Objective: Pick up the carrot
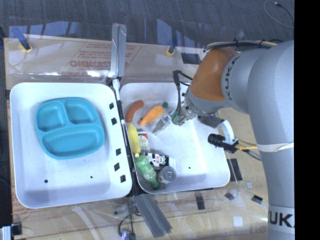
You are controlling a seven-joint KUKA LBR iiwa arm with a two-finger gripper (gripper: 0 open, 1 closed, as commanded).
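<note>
The orange carrot (151, 115) lies tilted in the upper left part of the right bin (200, 159), its green end pointing up and to the right. My gripper (163, 124) is low in that bin, just below and right of the carrot and very close to it. I cannot tell whether it touches the carrot. The grey arm with its orange band (212, 76) reaches in from the right and hides the bin's upper right part.
A reddish sausage (133, 110) lies left of the carrot. Along the bin's left wall sit a yellow banana (133, 139), a green bottle (145, 168) and a can (167, 174). The left bin (30, 179) holds a blue divided plate (70, 126).
</note>
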